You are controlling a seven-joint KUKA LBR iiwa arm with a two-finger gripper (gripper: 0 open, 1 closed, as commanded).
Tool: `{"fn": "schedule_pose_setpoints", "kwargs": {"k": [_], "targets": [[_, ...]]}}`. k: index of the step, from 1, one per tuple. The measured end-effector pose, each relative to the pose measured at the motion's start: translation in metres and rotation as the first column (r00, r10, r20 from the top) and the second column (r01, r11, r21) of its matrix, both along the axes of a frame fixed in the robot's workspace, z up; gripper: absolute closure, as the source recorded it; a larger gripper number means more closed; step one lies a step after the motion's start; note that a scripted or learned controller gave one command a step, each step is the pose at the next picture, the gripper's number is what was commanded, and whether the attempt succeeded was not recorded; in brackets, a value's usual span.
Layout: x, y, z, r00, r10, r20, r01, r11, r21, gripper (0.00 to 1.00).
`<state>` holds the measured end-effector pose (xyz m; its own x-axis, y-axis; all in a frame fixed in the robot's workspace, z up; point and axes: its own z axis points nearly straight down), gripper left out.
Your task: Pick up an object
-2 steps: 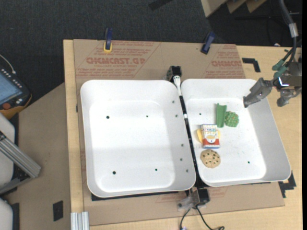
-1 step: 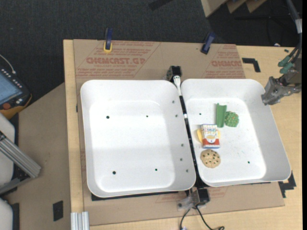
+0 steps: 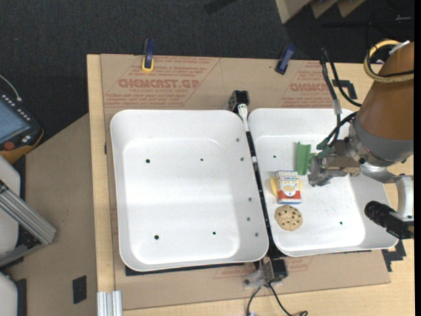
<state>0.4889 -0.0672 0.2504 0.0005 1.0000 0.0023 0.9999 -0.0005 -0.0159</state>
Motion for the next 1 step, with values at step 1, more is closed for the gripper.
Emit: {"fn": "schedule_pose_setpoints", "kwargs": {"k": [1], "targets": [[0.0024,-0.0014,0.0194,1.0,0.0,0.019,0.0,1.0,-0.004,1.0]]}}
